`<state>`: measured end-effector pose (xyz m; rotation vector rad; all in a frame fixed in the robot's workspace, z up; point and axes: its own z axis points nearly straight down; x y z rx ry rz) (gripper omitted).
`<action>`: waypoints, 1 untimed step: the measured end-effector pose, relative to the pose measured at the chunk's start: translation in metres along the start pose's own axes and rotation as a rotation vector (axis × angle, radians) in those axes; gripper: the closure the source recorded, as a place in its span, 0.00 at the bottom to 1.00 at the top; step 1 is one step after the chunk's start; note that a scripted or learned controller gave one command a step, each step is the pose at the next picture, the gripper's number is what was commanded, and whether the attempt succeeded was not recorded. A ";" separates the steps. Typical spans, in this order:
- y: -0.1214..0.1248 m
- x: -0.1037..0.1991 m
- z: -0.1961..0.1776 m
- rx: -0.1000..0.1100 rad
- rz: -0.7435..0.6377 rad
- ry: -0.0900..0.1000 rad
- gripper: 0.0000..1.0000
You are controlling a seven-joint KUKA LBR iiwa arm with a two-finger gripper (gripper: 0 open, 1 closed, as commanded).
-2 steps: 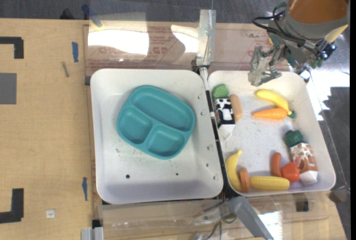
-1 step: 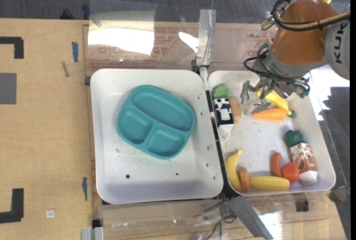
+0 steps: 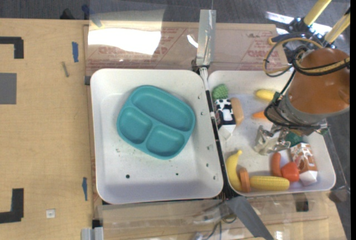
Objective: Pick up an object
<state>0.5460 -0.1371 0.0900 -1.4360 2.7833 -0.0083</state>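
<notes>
- Hanging low over the middle of the right bin (image 3: 328,175), the metal gripper (image 3: 271,141) sits below the arm's orange band (image 3: 317,82); whether it is released or clenched cannot be told from this angle, and nothing is seen between its tips.
- Just right of the gripper lie an orange carrot-like piece (image 3: 276,163) and a red tomato-like piece (image 3: 291,171), touching each other.
- Beside those sits one white packet with red print (image 3: 305,156); its print is too small to read.
- One corn cob (image 3: 269,182) lies along the bin's near edge, and one banana (image 3: 234,165) curves just left of it, with a small orange piece (image 3: 245,179) between them.
- Up and left of the gripper, by the divider, stand one black-and-white cow-patterned item (image 3: 224,111), one tan roll-shaped piece (image 3: 238,111) touching it, and one green bumpy piece (image 3: 220,91) above them.
- One yellow piece (image 3: 266,95) lies near the far wall, and one small orange piece (image 3: 260,116) lies partly under the arm.
- That makes roughly eleven loose objects in the right bin, though the arm may hide more.
- One teal plate with three compartments (image 3: 156,121) rests in the middle of the left bin (image 3: 111,178), well apart from the gripper.
- Faint red lettering shows on the clear sheet (image 3: 167,47) behind both bins, mirrored and unreadable.
- Two blue tape strips (image 3: 75,51) mark the wooden bench (image 3: 39,122), along with black corner marks.
</notes>
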 end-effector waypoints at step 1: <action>-0.001 0.000 0.000 0.002 0.000 0.000 0.00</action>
